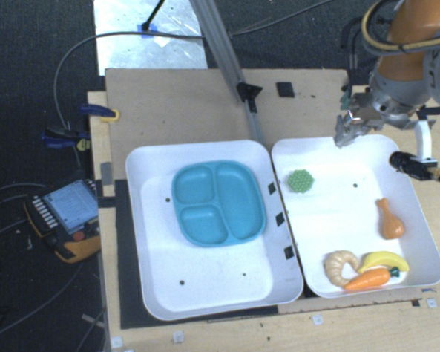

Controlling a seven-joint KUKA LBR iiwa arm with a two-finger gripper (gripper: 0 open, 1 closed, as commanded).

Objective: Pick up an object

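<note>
The right white bin (pixel 323 217) holds a green bumpy ball (pixel 300 181) near its upper left. An orange drumstick-shaped toy (pixel 389 219) lies at its right side. In the front right corner a beige croissant-like piece (pixel 338 265), a yellow banana (pixel 386 260) and an orange carrot (pixel 367 278) lie packed together. My gripper (pixel 345 135) hangs over the bin's far rim, right of and beyond the green ball, with nothing seen between its fingers.
The left white bin (pixel 153 235) carries a blue divided plate (pixel 219 202). A slanted metal pole (pixel 223 48) crosses the back of the bench. Clamps and a handheld device (pixel 66 218) lie off the bench at left.
</note>
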